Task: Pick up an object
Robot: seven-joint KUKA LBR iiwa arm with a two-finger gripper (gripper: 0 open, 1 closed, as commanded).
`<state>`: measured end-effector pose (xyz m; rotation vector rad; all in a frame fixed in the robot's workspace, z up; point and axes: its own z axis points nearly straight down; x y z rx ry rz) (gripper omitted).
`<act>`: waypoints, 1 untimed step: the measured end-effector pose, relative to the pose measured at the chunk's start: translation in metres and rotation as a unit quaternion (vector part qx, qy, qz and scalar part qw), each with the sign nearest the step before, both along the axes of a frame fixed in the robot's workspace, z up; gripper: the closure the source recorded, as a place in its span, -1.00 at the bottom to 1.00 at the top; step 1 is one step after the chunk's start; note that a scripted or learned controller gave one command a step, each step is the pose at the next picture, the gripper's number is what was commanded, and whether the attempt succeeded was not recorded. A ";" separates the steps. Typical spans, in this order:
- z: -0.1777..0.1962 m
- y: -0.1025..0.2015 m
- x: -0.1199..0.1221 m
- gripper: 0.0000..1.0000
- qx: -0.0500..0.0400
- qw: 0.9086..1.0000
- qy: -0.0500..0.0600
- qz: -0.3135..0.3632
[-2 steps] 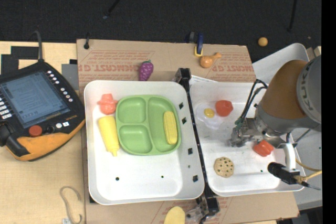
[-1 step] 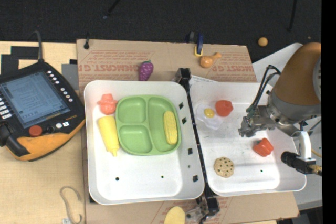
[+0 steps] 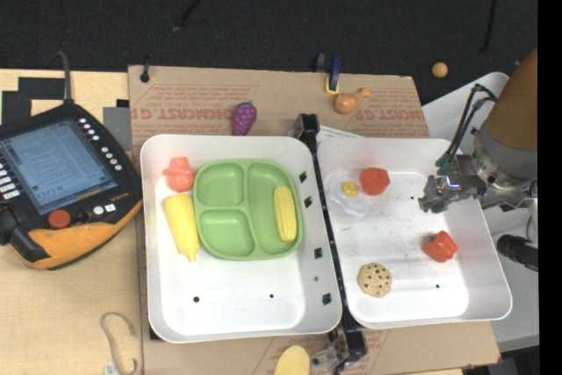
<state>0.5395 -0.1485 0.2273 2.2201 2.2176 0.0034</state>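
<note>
Left bin (image 3: 167, 312): lower half bare. Green tray (image 3: 230, 234) seated in upper half, three compartments; corn cob (image 3: 284, 213) laid in right compartment, long axis running top to bottom. Yellow bottle (image 3: 182, 226) just left of tray, long axis near vertical; pink toy (image 3: 178, 174) above it.

Right bin (image 3: 492, 299): fried egg (image 3: 350, 190) and red tomato (image 3: 375, 181) at upper left, cookie (image 3: 376, 279) at lower centre, red pepper (image 3: 440, 247) at right. Centre floor open.

Gripper (image 3: 434, 199) positioned above right bin, near right rim, above pepper and apart from it; finger state cannot be determined.
</note>
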 end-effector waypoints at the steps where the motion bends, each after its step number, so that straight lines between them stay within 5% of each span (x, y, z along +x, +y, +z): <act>1: 0.000 0.000 0.000 1.00 0.001 1.000 0.003 0.000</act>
